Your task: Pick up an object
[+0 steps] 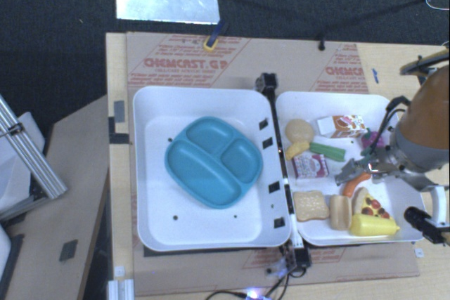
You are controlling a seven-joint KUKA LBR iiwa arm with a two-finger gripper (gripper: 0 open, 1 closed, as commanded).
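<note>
Orange carrot (pixel 356 184) by my gripper (pixel 360 168) near the right bin's (pixel 330 241) right edge could slip sideways; my jaw state I cannot tell.

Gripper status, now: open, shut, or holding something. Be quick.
Two-finger gripper: cannot be told; it sits low in the right white bin, over the orange carrot-like toy.

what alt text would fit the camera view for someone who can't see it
A grey robot arm reaches from the right over the right white bin, which is crowded with toy food, its gripper low near a carrot. The left white bin holds a blue divided plate.
</note>
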